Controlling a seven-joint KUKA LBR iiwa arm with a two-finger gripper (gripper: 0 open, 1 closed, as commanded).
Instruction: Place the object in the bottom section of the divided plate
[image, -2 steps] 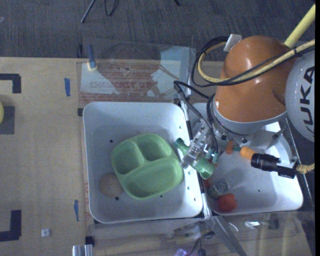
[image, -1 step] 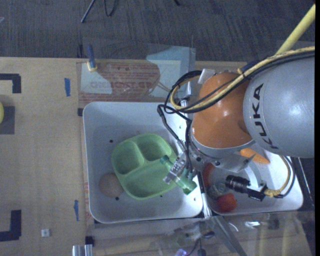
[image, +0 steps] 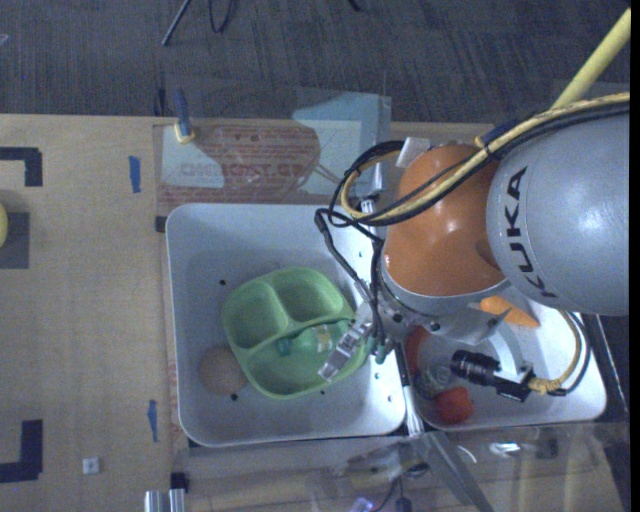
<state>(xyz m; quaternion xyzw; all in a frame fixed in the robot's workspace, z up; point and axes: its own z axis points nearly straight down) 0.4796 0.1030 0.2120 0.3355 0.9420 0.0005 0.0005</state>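
Bench: pale wooden top (image: 80, 330) with black corner marks and blue tape strips; dark carpet beyond its far edge.
Bins: 2 shallow white bins side by side; left bin (image: 200, 250) in full view, right bin (image: 585, 400) mostly covered by the arm.
Divided plate: green, 3 sections, tilted in the left bin (image: 262, 310); its largest section faces the view's lower right.
Object in plate: small green piece (image: 286, 346) lying in the bottom section, just beside the ridge that divides it from the upper sections.
Round item: tan, ball-like (image: 220, 370), on the left bin floor, touching the plate's lower-left rim.
Arm: grey KUKA link with orange band (image: 440, 235), black and yellow cables looped around it, reaching in from the right.
Gripper: translucent fingertips over the plate's lower-right rim (image: 345, 350); whether they are apart or closed cannot be told, and nothing can be made out between them.
Right bin contents: red rounded item (image: 453, 402) near the lower edge; orange piece (image: 510, 312) beside the arm.
Card: brown printed sheet under clear plastic (image: 240, 160) behind the left bin.
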